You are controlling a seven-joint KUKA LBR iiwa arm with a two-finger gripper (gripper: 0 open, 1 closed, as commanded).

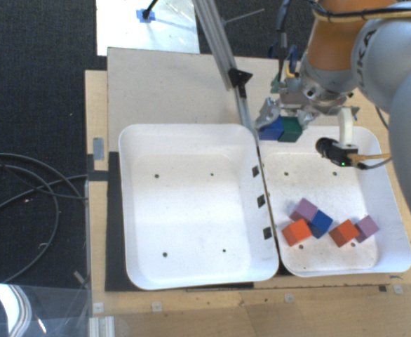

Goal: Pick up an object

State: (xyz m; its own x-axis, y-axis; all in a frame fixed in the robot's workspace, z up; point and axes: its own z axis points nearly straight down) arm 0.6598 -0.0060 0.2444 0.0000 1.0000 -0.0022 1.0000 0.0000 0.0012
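Note:
My gripper point(283, 126) hangs over the far left corner of the right bin point(395, 258). Between its fingers point(268, 111) sit a blue block point(270, 129) and a dark green block point(290, 132), side by side and pressed together. They hang at the level of the bin's far rim, and the gripper is shut on them. Near the front of the same bin lie a purple block point(304, 208), an orange block point(297, 231), a second blue block point(321, 222), another orange block point(344, 233) and a smaller purple block point(367, 225).
The left bin point(132, 209) stands beside the right one, sharing a middle wall point(261, 195). A slanted metal pole point(216, 37) comes down to the bins' far junction. A black part with a green light point(336, 150) hangs below the wrist, over the right bin.

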